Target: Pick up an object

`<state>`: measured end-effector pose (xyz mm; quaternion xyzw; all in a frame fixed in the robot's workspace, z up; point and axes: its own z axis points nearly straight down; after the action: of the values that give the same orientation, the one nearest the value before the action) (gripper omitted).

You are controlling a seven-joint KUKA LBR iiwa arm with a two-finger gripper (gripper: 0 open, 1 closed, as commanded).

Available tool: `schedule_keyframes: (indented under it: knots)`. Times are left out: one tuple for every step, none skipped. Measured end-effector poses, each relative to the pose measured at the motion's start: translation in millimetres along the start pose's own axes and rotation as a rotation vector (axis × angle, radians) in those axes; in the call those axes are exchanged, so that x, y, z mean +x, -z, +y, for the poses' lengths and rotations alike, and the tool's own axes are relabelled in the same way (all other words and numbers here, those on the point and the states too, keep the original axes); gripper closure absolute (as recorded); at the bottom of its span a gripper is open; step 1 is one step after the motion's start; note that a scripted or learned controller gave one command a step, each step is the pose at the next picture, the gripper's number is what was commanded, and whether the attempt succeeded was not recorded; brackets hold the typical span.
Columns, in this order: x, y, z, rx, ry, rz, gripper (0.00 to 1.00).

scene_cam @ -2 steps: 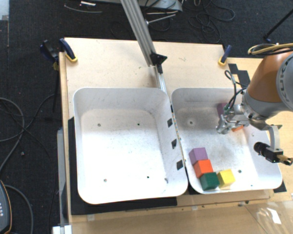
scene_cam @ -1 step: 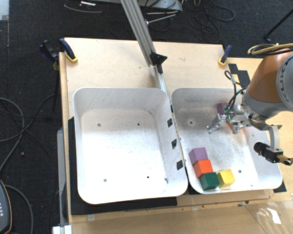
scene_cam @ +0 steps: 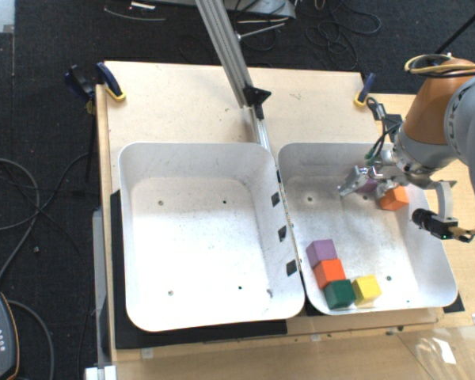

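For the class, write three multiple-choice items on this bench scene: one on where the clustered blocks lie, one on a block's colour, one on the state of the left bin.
1. Where does the cluster of four blocks lie?
A. Left bin
B. Right bin, near its front edge
C. On the bench behind the bins

2. What colour is the block beside the gripper?
A. Orange
B. Blue
C. White

3. What does the left bin hold?
A. A stack of blocks
B. The arm
C. No blocks

Answers: 1 B, the purple, orange, green and yellow blocks sit in the right bin. 2 A, it shows orange. 3 C, its floor is bare.
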<state>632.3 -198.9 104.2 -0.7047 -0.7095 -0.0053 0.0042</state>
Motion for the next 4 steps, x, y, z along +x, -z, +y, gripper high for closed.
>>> schedule_keyframes:
  knots:
    - [-14.4,-7.2,41.8,0.091,-0.009,0.041,0.0]
    - [-9.2,-3.1,-1.7,0.001,0.004,0.015,0.0]
    - [-12.1,-9.0,37.4,0.08,-0.007,0.034,0.0]
    - [-10.3,-9.2,27.1,0.042,-0.002,0.027,0.0]
